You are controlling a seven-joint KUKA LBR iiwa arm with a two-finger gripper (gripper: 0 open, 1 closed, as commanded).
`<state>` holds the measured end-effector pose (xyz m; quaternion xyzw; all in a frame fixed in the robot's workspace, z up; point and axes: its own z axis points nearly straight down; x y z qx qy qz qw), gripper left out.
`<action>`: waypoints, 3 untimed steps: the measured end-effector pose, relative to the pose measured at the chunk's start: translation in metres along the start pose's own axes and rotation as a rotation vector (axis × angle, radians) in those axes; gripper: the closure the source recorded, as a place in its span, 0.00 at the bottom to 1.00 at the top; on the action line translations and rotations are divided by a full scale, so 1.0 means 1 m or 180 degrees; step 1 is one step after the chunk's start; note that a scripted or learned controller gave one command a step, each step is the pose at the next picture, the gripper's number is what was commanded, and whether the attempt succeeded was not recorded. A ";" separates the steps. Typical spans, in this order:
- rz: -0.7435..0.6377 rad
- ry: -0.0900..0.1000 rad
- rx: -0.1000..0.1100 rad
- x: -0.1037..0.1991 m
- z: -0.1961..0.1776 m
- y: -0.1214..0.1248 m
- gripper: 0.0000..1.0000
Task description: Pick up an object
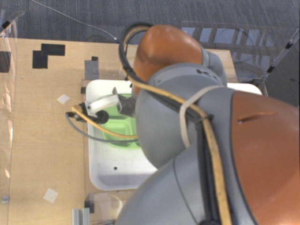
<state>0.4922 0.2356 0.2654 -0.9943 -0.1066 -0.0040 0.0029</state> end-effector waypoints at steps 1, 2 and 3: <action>0.0029 -0.0033 -0.0019 -0.006 0.040 0.000 1.00; -0.1574 -0.0030 -0.0013 -0.007 0.004 0.009 1.00; -0.0584 -0.0047 -0.0016 -0.006 0.162 0.012 1.00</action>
